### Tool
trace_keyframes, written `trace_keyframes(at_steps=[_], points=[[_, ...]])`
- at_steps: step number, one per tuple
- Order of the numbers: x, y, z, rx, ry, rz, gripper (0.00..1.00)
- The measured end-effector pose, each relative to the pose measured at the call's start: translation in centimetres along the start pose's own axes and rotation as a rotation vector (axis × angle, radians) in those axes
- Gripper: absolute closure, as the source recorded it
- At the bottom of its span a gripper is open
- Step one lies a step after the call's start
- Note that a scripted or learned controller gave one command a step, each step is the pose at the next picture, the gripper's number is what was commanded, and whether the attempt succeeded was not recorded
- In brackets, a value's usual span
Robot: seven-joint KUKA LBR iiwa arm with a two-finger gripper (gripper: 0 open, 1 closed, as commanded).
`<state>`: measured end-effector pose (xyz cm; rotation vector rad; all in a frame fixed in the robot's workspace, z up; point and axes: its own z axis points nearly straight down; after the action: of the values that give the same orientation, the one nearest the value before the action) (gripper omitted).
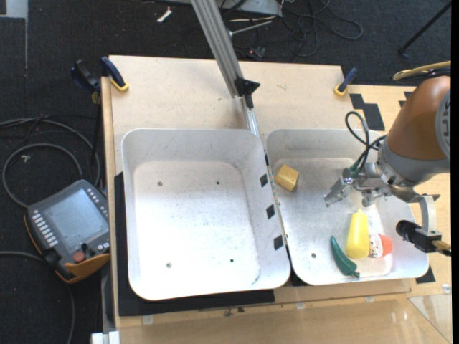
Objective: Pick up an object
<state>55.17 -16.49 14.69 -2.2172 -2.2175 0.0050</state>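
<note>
camera view looks down at a slant on a pale wooden desk (186, 92) bearing two shallow white plastic bins side by side. the left white bin (143, 149) shows only small dark specks on its floor. the right white bin (308, 149) holds the loose things: a small tan block-shaped object (287, 177) lies alone near the bin's upper left, close to the wall shared with the left bin; toward the lower right a yellow bottle-shaped plastic object (357, 235) lies lengthwise, with a curved green plastic piece (343, 256) just beside its lower left end and an orange and white rounded object (381, 246) touching or nearly touching its right side. these three sit crowded together near the bin's front corner, so each one hems in the others

the grey arm with its orange band (419, 120) reaches in from the right over the right bin. its metal two-finger gripper (353, 188) hangs just above the yellow bottle-shaped object, between it and the tan block; whether its fingers are spread or pressed together i cannot tell, and nothing is seen between them. black cables (358, 131) loop by the wrist

a grey metal rail (219, 38) runs diagonally from the top down to the gap between the bins. yellow clamps (118, 83) grip the desk's far corners. a grey and orange handheld control pendant (68, 228) lies on the dark floor to the left, with cables around it
</note>
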Motion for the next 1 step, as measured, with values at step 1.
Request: trace_keyframes(at_steps=[1], points=[[0.06,0.02,5.27,-0.005,-0.002,0.001,0.0]])
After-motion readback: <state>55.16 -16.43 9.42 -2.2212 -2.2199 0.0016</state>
